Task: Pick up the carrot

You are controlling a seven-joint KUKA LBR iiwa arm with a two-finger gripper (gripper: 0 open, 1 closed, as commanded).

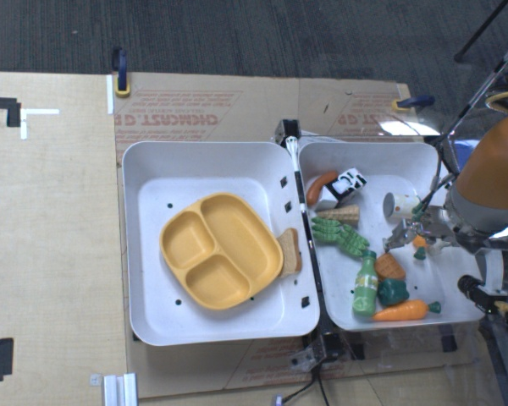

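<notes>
The carrot (401,312) is orange with a small green tip and lies flat near the front edge of the right bin (368,161). My gripper (404,237) hangs over the right part of that bin, up and behind the carrot, apart from it. A brownish-orange toy (389,266) and a dark green toy (394,292) lie between the gripper and the carrot.
In the right bin are also a green bottle (366,284), a green leafy toy (343,235), a red sausage (320,185), a black-and-white item (348,182) and a white cup (400,203). The left bin (144,227) holds a yellow divided plate (222,249) and a bread slice (289,252).
</notes>
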